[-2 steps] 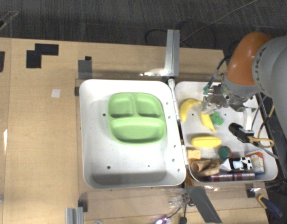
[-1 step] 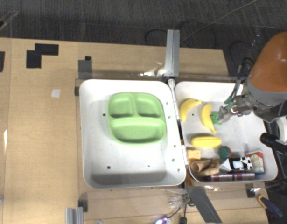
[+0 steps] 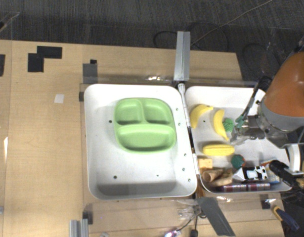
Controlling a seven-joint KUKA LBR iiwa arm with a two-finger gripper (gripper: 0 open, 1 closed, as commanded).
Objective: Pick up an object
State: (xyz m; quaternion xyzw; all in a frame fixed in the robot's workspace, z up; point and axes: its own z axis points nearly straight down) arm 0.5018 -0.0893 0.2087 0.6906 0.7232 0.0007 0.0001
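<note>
Target object: a yellow, oblong plastic toy like a small squash [image 3: 218, 149] is lying flat on the floor of the right-hand shallow white bin [image 3: 248, 101], about mid-bin; judging by the gripper's nearness, this is the likeliest pick.
Why it is lying so: loose toys are sitting jumbled in this bin, presumably tipped in for grasp trials (nothing is stacked on the yellow oblong, so it is reachable from above).
Neighbours of the yellow oblong: a curved yellow plastic banana [image 3: 219, 123] is lying just behind it; a rounder yellow toy piece [image 3: 199, 114] is sitting behind and to its left; a small dark-green leafy toy [image 3: 237, 160] is just beside its right end; brown, tan and black-and-white oddments [image 3: 236, 174] are crowding the front wall, near it.
Gripper: the metal two-finger gripper [image 3: 239, 132] is hovering just right of and behind the yellow oblong, beside a green sprig [image 3: 228, 125]; whether the claw is spread or pressed together I cannot tell, and nothing is visibly pinched.
Arm pose: the grey arm with its orange band [image 3: 289, 90] is reaching in from the oblong's right, wrist angling down over the bin.
Further out: a light-green three-compartment plastic tray [image 3: 144, 124] is resting in the left-hand white bin [image 3: 100, 147], well apart to the oblong's left.
</note>
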